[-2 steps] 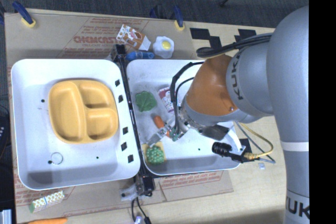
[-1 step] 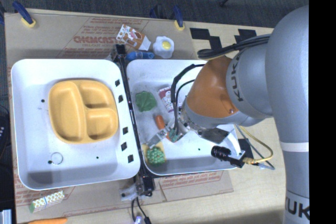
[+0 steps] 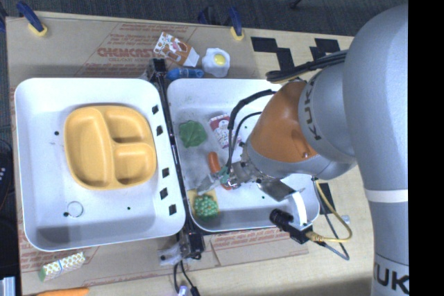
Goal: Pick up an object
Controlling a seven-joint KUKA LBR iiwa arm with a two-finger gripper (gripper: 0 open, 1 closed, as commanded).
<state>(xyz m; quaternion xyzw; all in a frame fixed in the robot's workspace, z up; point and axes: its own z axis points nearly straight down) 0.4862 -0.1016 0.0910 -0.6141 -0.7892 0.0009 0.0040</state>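
My gripper (image 3: 229,180) reaches down into the right bin (image 3: 182,97), its tip low near the bin's middle, with the wrist and orange band above it covering much of the bin. Right beside the tip lies a small orange carrot-like piece (image 3: 214,163). A green leafy toy (image 3: 193,133) lies up and left of it. A red-and-white packet (image 3: 220,127) sits behind the carrot, partly under the cable. A yellow-and-green corn-like item (image 3: 204,204) rests at the bin's front left corner. Nothing is visibly between the gripper's tips.
The left bin (image 3: 28,149) holds a yellow divided tray (image 3: 109,145). Behind the bins on the cardboard lie a small printed packet (image 3: 169,47), a blue item (image 3: 184,73) and a white-and-yellow egg toy (image 3: 216,61). A wrapped candy (image 3: 62,265) lies at the front left.
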